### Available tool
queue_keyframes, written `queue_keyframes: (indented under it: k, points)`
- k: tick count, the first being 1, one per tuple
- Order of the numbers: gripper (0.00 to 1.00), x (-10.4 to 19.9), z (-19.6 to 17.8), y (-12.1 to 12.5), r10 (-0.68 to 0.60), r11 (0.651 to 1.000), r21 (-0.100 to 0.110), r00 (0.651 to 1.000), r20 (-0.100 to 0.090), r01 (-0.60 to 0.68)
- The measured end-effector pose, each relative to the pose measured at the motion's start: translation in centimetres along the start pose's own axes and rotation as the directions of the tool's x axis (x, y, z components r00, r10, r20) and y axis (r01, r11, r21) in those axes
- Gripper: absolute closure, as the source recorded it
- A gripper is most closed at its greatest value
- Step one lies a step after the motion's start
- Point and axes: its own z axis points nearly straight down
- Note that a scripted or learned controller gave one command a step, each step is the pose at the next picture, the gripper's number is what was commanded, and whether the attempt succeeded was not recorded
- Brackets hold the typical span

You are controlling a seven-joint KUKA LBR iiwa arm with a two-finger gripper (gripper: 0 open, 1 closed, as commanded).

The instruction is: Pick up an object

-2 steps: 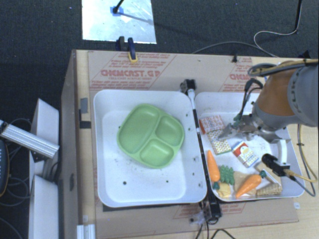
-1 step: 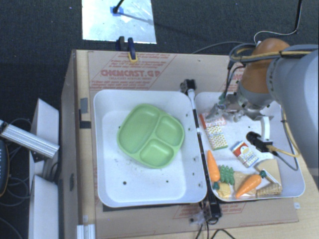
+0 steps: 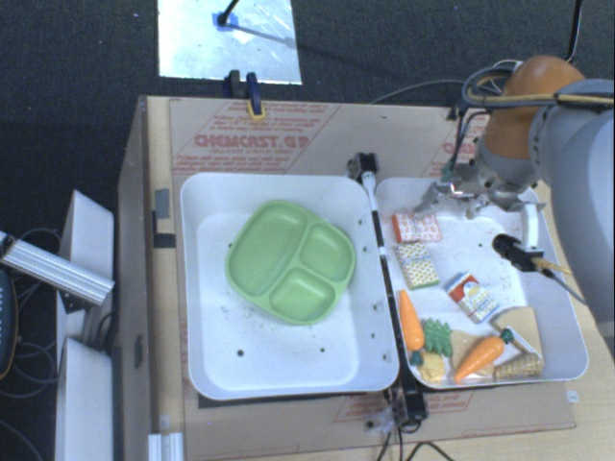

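My gripper (image 3: 454, 195) hangs over the back edge of the right bin (image 3: 567, 339), just behind a red-and-white box (image 3: 416, 227) and apart from it. Nothing shows in its grasp. In front of that box lie a checkered packet (image 3: 418, 264) and a small red, white and blue carton (image 3: 474, 296). Near the bin's front are an orange carrot (image 3: 410, 321), a green leafy piece (image 3: 437, 335), a yellow piece (image 3: 432, 364), a second carrot (image 3: 478, 356) and a tan cracker (image 3: 522, 329).
The left bin (image 3: 216, 353) holds a green divided plate (image 3: 291, 260). A metal divider (image 3: 381, 257) runs between the bins. The grey arm (image 3: 577, 161) fills the right side above the right bin. A blue clamp (image 3: 254, 89) sits at the board's back edge.
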Motion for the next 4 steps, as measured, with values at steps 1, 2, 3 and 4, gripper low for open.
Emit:
queue_keyframes:
  k: [1, 2, 3, 4]
  points:
    - [0.0, 2.0, 0.0, -0.1, -0.001, 1.0, 0.002, 1.0, 0.001, 0.001]
    - [0.0, 3.8, -0.1, -3.8, 0.002, 1.0, -0.001, 1.0, 0.001, -0.002]
    - [0.0, -1.0, 0.0, -0.3, 0.001, 1.0, 0.0, 1.0, 0.001, -0.001]
    - [0.0, 2.8, -0.1, -6.9, 0.001, 1.0, 0.002, 1.0, -0.001, -0.001]
